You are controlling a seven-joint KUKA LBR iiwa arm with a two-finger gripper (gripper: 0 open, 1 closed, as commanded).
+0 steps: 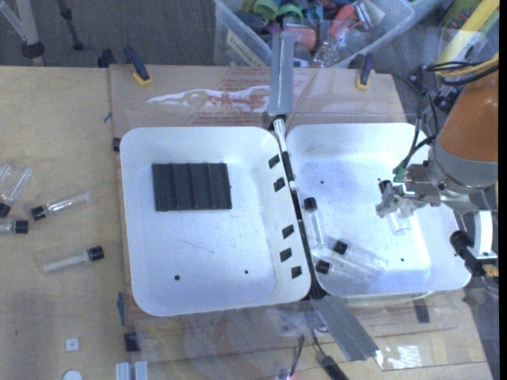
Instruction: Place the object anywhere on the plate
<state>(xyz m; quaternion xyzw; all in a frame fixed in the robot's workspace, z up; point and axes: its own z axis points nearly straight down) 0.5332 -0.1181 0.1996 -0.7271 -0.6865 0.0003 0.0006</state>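
A black ribbed plate (192, 186) lies flat in the upper left part of the left bin (158, 291). Three clear vials with black caps lie in the right bin (356, 153): one (313, 218) against the central divider, two more (355, 256) (331, 269) near the front left corner. My gripper (394, 204) hangs low over the right half of the right bin, far right of the plate. Something pale and translucent (400, 225) shows just beneath it; whether it is a vial in the grip is unclear.
Several loose vials (71, 256) lie on the wooden bench left of the bins. A clear tub of coloured items (317, 10) stands at the back. Black clips (287, 231) line the divider between the bins. The arm's orange band (475, 125) rises at the right.
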